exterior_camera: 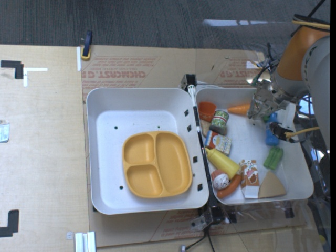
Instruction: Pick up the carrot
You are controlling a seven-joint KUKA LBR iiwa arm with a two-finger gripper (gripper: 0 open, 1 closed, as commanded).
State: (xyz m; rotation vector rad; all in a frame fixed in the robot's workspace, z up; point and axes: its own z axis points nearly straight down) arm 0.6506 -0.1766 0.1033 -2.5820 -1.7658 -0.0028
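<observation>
Sausage at right bin's near edge — carrot far end, gripper just beside; grip state unreadable.

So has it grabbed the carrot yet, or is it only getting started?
Not grabbed yet. Done: the arm has reached into the right bin, and its gripper sits just right of the carrot. In hand: nothing that I can see; the carrot lies on the bin floor near the back wall. Left: closing on the carrot and lifting it.
</observation>
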